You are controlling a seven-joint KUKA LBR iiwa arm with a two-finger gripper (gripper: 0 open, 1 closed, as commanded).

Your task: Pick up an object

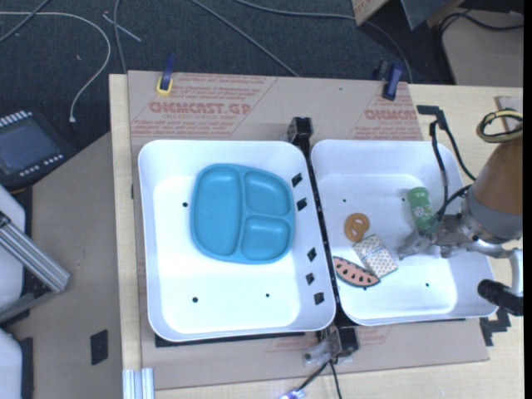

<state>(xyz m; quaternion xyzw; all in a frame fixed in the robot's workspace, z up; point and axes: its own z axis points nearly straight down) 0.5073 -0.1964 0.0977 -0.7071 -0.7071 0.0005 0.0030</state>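
Note:
The right bin [416,302] holds several small objects. A green bottle-like toy [419,207] lies near its far right. A brown pretzel [357,226] sits near the middle. A checkered packet [378,257] lies just below the pretzel, with a watermelon slice [356,273] beside it at the front left. My gripper [413,246] reaches in low from the right. Its tip is just right of the checkered packet and below the green toy. Nothing is visibly held in it.
A blue divided plate [242,213] lies in the left bin [166,298]. A black divider with clips [306,214] separates the two bins. Cables [445,169] trail along the right bin's far right edge, near the arm [499,194].

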